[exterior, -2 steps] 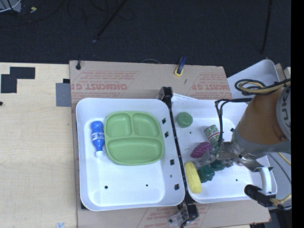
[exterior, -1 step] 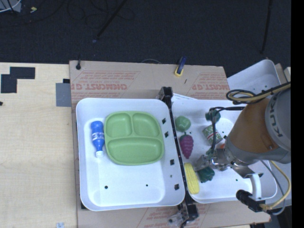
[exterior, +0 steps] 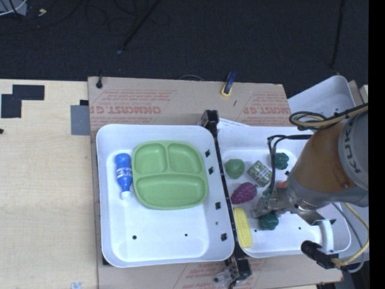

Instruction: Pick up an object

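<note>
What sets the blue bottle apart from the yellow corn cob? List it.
The blue bottle lies in the left bin beside the green plate; the yellow corn cob lies in the right bin by the divider. The bottle is blue with a white cap; the cob is all yellow. Both are elongated and lie flat.

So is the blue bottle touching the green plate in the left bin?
Apart. The camera view shows a thin strip of white bin floor between the blue bottle and the green plate's left rim.

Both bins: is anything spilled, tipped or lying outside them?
Nothing stands out. The blue bottle lies beside the green plate in the left bin; the small toys sit inside the right bin.
</note>
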Robot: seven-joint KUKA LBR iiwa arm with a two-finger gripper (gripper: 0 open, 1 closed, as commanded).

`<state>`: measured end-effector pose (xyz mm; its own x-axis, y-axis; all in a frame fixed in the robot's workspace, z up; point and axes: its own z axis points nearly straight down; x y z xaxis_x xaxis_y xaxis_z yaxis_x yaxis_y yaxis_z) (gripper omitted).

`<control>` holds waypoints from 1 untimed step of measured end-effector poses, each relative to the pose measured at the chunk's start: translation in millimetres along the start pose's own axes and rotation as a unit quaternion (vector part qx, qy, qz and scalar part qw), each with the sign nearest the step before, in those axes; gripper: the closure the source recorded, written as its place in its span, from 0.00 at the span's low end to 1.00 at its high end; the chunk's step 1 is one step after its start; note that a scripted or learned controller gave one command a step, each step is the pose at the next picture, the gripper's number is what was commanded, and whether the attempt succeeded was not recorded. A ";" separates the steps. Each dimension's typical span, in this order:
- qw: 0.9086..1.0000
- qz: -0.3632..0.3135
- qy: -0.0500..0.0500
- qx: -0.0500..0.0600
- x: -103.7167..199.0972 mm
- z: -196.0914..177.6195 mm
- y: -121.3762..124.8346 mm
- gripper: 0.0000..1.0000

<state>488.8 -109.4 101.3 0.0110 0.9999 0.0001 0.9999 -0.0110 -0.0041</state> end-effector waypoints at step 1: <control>1.000 -0.002 0.000 -0.002 -0.1 -42.6 -5.1 1.00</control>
<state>483.8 -109.5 143.9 0.0063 1.0000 0.0007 1.0000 -0.0063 -0.0011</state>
